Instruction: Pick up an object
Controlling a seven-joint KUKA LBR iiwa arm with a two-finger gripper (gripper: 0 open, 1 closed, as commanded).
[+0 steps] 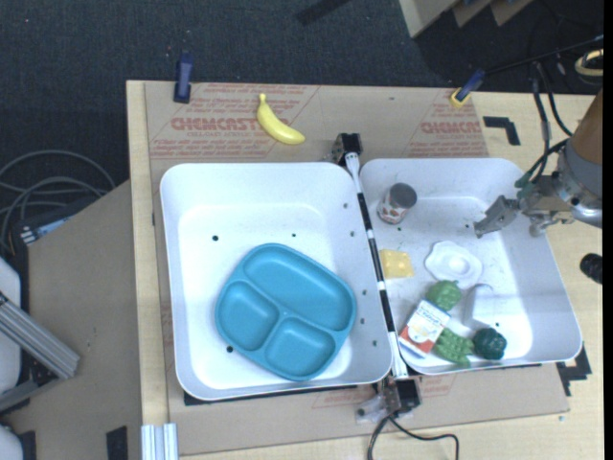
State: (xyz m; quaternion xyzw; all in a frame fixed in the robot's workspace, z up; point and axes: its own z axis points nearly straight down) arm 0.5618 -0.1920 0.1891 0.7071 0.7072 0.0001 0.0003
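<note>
My gripper hangs over the right part of the right bin, reaching in from the right edge, with nothing visibly held. In this bin, to the gripper's left, stands a small metal can. Below it lie a yellow block and a white rounded item. At the bin's front lie a green vegetable toy, a small red and white carton, a light green piece and a dark green piece.
The left bin holds a blue divided plate. A yellow banana lies on the bench behind the left bin. Clamps sit at the bench's back edge, one blue and one yellow and blue.
</note>
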